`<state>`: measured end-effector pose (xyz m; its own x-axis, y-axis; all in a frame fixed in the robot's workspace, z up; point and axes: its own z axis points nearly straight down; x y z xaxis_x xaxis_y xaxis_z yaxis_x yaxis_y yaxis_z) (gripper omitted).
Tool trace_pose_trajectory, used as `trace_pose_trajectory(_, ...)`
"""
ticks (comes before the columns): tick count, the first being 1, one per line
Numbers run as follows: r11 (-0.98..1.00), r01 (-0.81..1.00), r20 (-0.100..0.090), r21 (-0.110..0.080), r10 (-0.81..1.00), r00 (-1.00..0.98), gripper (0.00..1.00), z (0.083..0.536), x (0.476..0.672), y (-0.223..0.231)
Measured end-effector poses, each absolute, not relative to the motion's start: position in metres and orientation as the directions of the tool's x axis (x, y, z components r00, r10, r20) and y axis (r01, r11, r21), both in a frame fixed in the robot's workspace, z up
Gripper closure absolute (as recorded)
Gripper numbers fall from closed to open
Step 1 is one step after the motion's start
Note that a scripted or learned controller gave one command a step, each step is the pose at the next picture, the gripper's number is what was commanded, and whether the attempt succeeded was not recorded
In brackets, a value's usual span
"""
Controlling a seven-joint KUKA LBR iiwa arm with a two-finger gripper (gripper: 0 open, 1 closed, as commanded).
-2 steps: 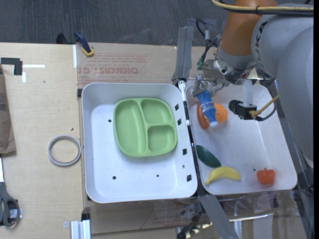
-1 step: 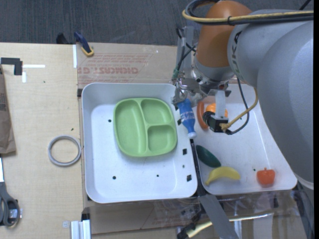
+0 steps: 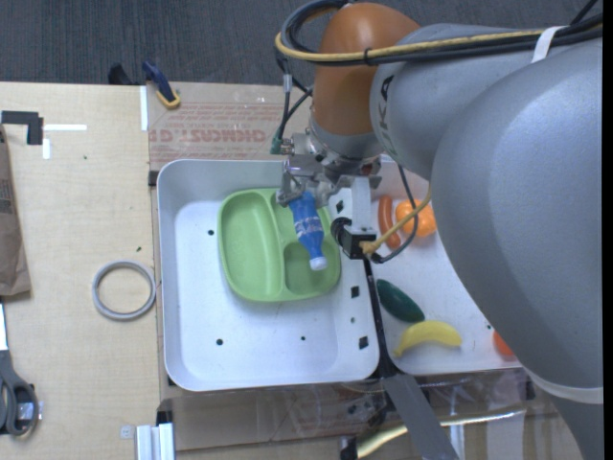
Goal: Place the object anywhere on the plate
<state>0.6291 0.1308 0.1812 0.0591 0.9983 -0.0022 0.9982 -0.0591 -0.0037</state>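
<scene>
The small plastic bottle point(image 3: 308, 230) lies tilted over the green plate point(image 3: 257, 249), cap end low; the gripper point(image 3: 295, 188) sits at its upper end, whether clamped I cannot tell. It looks light, stiff and slippery; grasp across the body. The plate lies in the left bin point(image 3: 249, 353), room around it.

Right bin point(image 3: 436, 286): largely covered by the grey arm; only its left part shows.
Orange item point(image 3: 419, 220): partly behind the arm and a yellow cable; its kind is unclear.
Orange scrap point(image 3: 504, 345): mostly under the arm.
Bottle point(image 3: 308, 231): top end hidden by the gripper point(image 3: 305, 192).
Scissors point(image 3: 16, 405): cut off at the left edge.
Brown bag point(image 3: 11, 228): cut off at the left edge.
</scene>
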Motion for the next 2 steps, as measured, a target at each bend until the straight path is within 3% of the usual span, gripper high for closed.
trace_pose_trajectory(1, 0.403, 0.915, -0.001, -0.001, 0.915, -0.403, 1.00, 0.2495, 0.5968, 0.1355)
trace_pose_trajectory(2, 0.403, 0.915, -0.001, -0.001, 0.915, -0.403, 0.00, 0.2495, 0.5968, 0.1353)
